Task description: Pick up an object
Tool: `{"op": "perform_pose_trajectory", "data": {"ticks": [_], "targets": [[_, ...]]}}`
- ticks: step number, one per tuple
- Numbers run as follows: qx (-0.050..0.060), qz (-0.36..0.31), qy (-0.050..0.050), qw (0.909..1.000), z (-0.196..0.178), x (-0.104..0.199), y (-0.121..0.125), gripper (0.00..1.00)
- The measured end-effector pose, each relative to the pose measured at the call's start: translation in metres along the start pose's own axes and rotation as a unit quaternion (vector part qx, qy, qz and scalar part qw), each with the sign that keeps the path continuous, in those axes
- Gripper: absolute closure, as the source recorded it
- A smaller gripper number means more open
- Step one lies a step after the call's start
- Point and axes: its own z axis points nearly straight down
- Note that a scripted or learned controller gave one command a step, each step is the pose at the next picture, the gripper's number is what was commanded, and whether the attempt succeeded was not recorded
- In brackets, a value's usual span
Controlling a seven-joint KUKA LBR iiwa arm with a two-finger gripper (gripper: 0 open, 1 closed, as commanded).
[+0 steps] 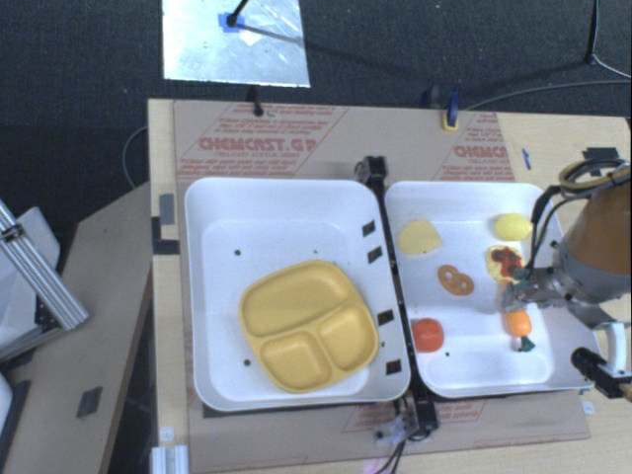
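My gripper (517, 299) hangs over the right bin (464, 383), at about three o'clock from its middle, and I cannot tell what state it is in. Just below it, at five o'clock, lies a small orange carrot-like toy (518, 324), the likeliest pick. To do this well I should, I judge, centre over the toy and descend straight, avoiding the red-and-yellow piece (504, 262) at eleven o'clock. My wrist covers the tool's tip, and whether it touches the toy is unclear. My arm is cut off at the edge.
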Motion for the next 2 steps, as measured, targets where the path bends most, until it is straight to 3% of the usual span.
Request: {"op": "perform_pose_trajectory", "data": {"ticks": [1,2], "targets": [[0.014,-0.001,0.007,0.9999,-0.062,-0.004,-0.002,1.0],[0.013,-0.002,0.006,0.9999,-0.125,-0.004,-0.001,1.0]]}}
